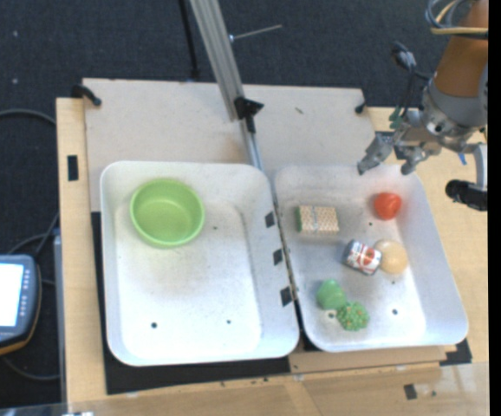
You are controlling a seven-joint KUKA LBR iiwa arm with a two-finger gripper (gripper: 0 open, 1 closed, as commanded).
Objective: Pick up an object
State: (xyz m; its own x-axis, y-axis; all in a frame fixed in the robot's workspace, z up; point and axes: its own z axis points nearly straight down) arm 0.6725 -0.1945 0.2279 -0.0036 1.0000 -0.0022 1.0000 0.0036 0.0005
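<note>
Arm (460, 68) comes in from the far right corner, orange band up top and the grey wrist angled down and to the left, so the gripper (391, 161) hangs over the far edge of the right bin (445, 271). Fingers are spread apart, one pointing down-left toward the bin's far rim, the other on the right just above the red ball; nothing sits between them and they don't seem to touch anything.

Stuff in the right bin, all well clear of the pincer except that ball:
- red ball (387, 204), far right part of the bin, just near of the gripper, round so no real axis
- sponge block (318, 219), tan with a green edge, left of the ball, long side running left-right
- small can (362, 256), red and white, lying on its side in the middle, long axis tilted roughly left-right, touching the next one
- pale yellow ball (393, 257), right against the can
- green round thing (330, 295), nearer and to the left
- broccoli-looking piece (352, 317), just near-right of that, basically touching it

Left bin (190, 319) has a green bowl (167, 212) sitting upright in its far left part. A slanted metal rail (218, 55) runs down from the far side toward the gap between the bins.
</note>
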